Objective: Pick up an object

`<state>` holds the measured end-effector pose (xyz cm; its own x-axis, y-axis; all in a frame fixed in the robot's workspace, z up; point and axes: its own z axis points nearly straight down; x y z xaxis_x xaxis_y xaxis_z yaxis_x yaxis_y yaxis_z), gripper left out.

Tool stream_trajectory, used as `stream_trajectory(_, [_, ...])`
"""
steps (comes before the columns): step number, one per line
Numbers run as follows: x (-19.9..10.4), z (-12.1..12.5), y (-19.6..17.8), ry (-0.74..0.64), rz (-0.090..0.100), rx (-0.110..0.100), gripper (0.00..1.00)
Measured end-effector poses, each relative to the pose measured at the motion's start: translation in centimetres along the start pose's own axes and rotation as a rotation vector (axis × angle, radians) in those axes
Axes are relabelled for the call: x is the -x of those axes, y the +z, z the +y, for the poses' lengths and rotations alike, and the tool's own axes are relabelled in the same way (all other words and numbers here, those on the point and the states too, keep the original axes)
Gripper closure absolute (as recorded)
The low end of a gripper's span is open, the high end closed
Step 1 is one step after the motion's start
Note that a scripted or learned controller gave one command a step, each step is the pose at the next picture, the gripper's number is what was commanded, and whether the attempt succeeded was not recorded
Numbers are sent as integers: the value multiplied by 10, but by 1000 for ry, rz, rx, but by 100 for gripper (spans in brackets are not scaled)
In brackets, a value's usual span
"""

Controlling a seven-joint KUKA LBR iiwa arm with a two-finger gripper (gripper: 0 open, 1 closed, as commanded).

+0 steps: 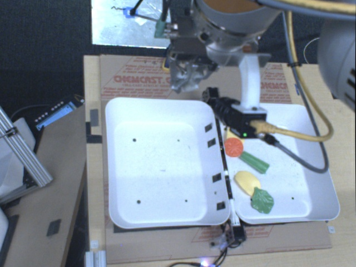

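Bench lot, listed from the lower edge of the frame upward.

1. Cardboard sheet (167, 235), one, brown with red print, lying under both bins; a small tangle of wires (228, 237) sits on its lower edge at the bins' seam.
2. Bench (61, 204), tan and flat, at lower left; one aluminium rail (25, 149) slants along the left edge.
3. Right bin (320, 204), one, white and shallow. All four loose items lie in its left half, near the shared wall:
   - green leafy piece (262, 200), one, lowest, lumpy, with no clear long axis;
   - yellow oval piece (246, 181), one, touching the leafy piece, long axis from upper left to lower right;
   - green stick (255, 162), one, just above the yellow piece, long axis from upper left to lower right, its upper-left end by the round piece;
   - orange-red round piece (233, 147), one, uppermost, no long axis.
4. Left bin (119, 166), one, white, four dark dots on its floor, four black tabs (212, 143) down its right wall.
5. Gripper (186, 77), one, blurred, at upper centre above the left bin's far rim and the printed cardboard, well apart from the four items; whether it is wide or closed cannot be told, and nothing shows in its grasp.
6. Dark floor behind, with one bright panel (125, 15) at upper left.
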<state>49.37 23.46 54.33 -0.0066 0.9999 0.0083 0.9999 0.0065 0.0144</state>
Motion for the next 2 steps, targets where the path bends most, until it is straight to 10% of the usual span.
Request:
stream_trajectory(1, [0,1,-3,-4,-5,-11,100])
stream_trajectory(2, [81,36,9,14,-10,-13,100])
